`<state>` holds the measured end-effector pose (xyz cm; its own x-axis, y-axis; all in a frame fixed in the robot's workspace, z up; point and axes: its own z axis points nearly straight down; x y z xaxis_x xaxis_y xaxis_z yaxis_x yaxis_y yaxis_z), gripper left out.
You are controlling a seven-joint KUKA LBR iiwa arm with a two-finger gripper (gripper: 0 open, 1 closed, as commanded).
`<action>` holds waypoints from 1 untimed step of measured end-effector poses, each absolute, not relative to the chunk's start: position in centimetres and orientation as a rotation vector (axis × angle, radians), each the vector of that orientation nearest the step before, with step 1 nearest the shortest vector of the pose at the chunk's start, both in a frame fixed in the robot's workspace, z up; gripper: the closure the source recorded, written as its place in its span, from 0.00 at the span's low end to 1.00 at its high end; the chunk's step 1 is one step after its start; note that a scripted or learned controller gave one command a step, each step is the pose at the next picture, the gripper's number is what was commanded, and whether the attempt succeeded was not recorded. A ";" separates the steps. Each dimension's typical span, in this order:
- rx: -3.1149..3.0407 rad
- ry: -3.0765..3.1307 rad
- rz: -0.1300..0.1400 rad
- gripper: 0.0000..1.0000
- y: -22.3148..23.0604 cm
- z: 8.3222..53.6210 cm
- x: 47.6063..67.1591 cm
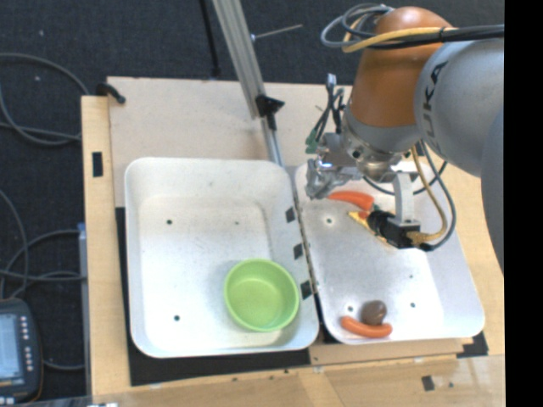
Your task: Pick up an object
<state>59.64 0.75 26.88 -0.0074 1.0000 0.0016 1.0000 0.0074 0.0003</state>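
The gripper (319,181) is seen low over the far left corner of the right bin (407,282), beside the wall it shares with the left bin (191,227); whether it is spread or closed cannot be made out from above. An orange carrot-shaped piece (351,199) is found in the far part of the right bin, just right of the gripper, and nothing is seen held by it. A second orange piece (366,329) is laid along the near edge of that bin, with a brown round object (374,312) touching its far side. A green bowl (261,293) is set upright in the near right part of the left bin. Both bins are carried by the pale desk (187,117), from whose far side a metal rail (240,41) is raised at a slant.
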 end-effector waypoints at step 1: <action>-2.213 -2.228 0.001 1.00 6.1 25.1 58.7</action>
